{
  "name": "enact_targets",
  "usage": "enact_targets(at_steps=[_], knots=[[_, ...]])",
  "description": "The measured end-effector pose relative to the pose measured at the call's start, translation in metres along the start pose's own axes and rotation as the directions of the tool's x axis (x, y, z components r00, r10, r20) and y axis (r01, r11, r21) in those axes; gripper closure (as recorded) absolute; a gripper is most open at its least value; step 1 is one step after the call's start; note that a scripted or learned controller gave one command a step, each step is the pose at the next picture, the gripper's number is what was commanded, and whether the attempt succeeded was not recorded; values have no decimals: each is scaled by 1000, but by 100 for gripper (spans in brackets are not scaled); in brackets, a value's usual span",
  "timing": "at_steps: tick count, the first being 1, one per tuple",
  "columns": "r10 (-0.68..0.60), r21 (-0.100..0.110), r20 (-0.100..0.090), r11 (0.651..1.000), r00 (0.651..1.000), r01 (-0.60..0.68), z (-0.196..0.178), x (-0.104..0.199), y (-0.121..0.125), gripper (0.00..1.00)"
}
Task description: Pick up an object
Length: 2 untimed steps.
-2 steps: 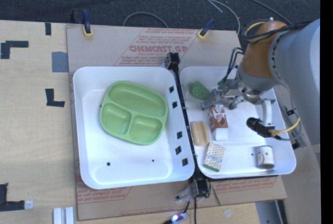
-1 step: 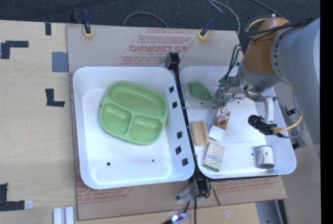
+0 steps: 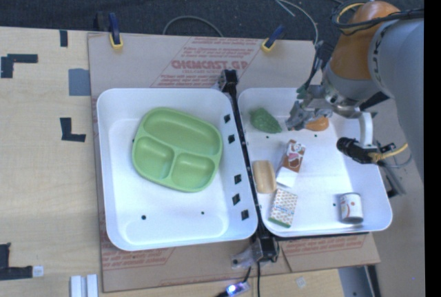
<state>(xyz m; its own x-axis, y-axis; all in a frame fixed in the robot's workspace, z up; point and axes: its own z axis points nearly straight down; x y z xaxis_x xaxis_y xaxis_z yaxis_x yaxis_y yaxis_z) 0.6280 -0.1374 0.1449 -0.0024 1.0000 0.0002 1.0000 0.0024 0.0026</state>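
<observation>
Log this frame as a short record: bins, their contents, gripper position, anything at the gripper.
left bin: green divided plate
right bin: green leafy item, orange object, small carton, tan block, patterned packet, small can
gripper: low over the right bin's far end, between leafy item and orange object
grasp: cannot tell

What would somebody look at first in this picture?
Probably the big light-green plastic divided plate, lying alone in the left white bin. Next, the grey robot arm with its orange band, reaching in from the right with its gripper over the right white bin, near a small orange object.
</observation>
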Motion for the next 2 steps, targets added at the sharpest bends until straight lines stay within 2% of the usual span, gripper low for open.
enact_targets(at_steps=[2], knots=[[0, -1, 0, 1000, 1000, 0, -96, -1, 1, 100]])
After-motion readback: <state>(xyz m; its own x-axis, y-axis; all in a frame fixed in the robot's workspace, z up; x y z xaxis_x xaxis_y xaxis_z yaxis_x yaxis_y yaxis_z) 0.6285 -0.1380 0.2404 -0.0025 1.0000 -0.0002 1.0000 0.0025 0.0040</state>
